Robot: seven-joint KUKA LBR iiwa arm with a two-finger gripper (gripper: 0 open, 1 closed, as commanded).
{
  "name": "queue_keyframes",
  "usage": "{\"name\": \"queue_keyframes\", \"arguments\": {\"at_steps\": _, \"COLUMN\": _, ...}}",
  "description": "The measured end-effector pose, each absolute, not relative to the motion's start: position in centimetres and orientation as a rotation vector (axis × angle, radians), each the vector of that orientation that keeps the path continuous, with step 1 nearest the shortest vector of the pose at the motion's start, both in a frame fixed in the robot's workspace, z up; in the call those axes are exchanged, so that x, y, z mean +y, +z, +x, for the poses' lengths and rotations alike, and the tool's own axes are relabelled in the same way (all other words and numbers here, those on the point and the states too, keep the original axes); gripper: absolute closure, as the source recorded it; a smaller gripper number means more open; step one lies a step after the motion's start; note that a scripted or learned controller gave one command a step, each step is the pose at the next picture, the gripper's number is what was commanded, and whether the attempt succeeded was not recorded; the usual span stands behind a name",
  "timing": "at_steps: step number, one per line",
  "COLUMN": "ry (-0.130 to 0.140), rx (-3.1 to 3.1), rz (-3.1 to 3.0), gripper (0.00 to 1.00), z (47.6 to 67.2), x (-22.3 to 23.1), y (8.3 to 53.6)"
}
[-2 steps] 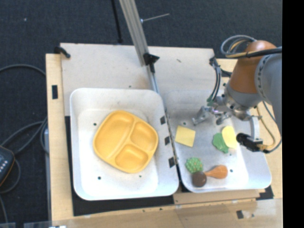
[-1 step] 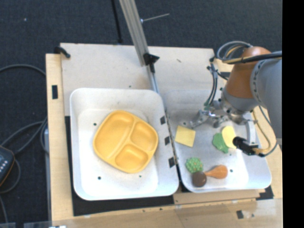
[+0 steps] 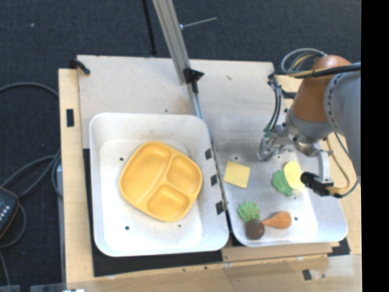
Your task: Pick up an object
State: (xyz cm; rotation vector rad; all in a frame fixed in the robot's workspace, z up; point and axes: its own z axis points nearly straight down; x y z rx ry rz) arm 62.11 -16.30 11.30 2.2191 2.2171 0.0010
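The right bin holds several small toy foods. A flat yellow square lies near its left wall. A bumpy green piece sits toward the front, with a brown-and-orange drumstick just beside it. A green leafy piece touches a pale yellow round piece at mid-right. My gripper hangs over bare bin floor in the back half, up and right of the yellow square and up and left of the green and yellow pieces. Nothing shows in it.
The left bin carries a yellow divided plate. A slanted metal pole runs from the top down to the seam between the bins. The grey arm with its orange band and cables covers the right bin's back right corner.
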Motion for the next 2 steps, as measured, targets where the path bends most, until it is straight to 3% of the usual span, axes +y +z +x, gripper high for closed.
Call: {"name": "queue_keyframes", "arguments": {"at_steps": 2, "ry": 0.005, "rx": 2.220, "rz": 2.213, "gripper": 1.00, "z": 62.9, "x": -16.7, "y": 21.3}}
